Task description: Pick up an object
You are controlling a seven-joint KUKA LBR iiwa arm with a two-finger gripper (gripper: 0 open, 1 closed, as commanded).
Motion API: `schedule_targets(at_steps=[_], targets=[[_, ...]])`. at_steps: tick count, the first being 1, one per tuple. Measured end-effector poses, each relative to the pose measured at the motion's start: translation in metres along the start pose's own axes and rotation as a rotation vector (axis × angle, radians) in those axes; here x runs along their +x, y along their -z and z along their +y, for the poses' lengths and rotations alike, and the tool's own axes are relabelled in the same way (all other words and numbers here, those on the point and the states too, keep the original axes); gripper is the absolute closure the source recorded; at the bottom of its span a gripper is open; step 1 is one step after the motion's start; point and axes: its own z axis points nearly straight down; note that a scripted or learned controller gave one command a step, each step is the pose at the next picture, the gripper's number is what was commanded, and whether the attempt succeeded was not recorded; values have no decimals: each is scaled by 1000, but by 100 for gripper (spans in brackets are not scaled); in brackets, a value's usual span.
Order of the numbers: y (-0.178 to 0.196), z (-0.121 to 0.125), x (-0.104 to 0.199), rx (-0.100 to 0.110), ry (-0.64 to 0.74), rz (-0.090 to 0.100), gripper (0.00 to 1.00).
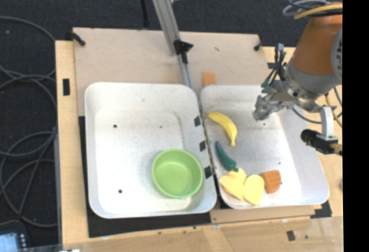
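Observation:
In the right bin point(300, 179) lie a yellow banana point(225, 126), a dark green pepper-like piece point(225, 157), two pale yellow pieces point(243, 187) and an orange block point(271, 180). My gripper point(262, 109) hangs over the upper part of the right bin, to the right of the banana and apart from it. Nothing shows between its fingers. A green bowl point(177, 173) sits in the left bin point(115, 130) near its front right corner.
A slanted aluminium post point(164, 8) rises from the bench behind the bins. A small orange block point(209, 78) lies on the bench just behind the bins' shared edge. Cables lie on the dark floor at the left.

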Motion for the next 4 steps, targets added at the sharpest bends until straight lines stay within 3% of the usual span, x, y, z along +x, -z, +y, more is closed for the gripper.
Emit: schedule_targets(at_steps=[4], targets=[[17,-79,204,0,3,2,100]])
